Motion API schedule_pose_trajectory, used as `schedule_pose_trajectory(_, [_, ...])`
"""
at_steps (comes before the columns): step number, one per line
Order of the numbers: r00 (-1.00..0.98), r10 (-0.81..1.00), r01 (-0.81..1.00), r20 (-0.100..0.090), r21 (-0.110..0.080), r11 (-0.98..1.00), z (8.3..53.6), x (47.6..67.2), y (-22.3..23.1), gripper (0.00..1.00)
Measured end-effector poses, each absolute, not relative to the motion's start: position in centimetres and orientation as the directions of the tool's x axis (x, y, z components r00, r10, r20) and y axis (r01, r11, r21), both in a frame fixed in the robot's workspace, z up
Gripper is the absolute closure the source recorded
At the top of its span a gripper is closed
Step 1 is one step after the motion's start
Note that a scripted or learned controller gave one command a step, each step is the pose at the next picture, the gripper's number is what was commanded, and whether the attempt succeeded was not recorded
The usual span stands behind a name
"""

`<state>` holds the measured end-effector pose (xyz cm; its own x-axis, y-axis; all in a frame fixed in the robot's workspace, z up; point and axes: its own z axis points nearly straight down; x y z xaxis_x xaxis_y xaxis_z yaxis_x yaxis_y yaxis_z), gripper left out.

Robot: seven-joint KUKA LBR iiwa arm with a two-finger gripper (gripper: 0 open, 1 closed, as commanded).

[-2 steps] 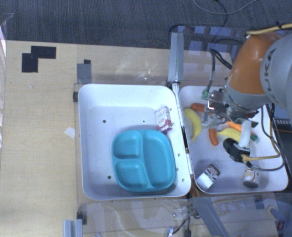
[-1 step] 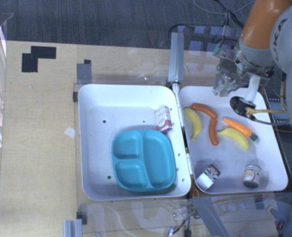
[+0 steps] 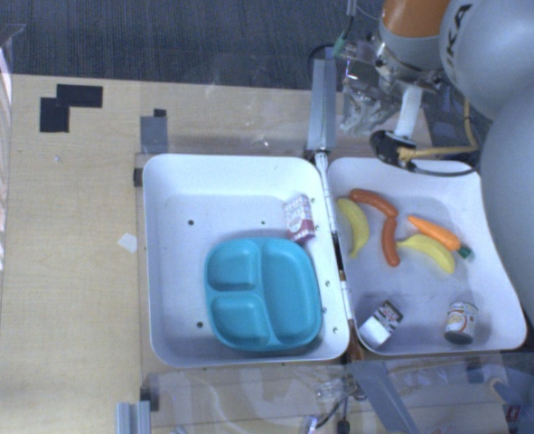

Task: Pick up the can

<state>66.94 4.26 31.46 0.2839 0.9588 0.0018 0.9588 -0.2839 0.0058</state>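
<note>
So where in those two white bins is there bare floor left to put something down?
Left bin: free along its far and left sides, bordered by the blue tray and the small packet. Right bin: a bare strip between the bananas and the two cans. Its far half is crowded with sausages and a carrot.

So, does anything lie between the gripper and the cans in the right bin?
Yes: sausages, bananas and a carrot lie across the bin's middle, between the gripper at the far edge and both cans at the near edge. Nothing covers them.

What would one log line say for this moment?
gripper: above right bin's far edge | can: upright, right bin's near corner | not grasped
</note>
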Motion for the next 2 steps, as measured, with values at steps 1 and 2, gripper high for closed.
schedule_pose_trajectory(1, [-0.068,0.998,0.998,0.000,0.007,0.068,33.84,66.92,12.78,1.00])
schedule_pose_trajectory(2, [-0.068,0.998,0.998,0.000,0.006,0.068,33.82,66.92,12.77,0.00])
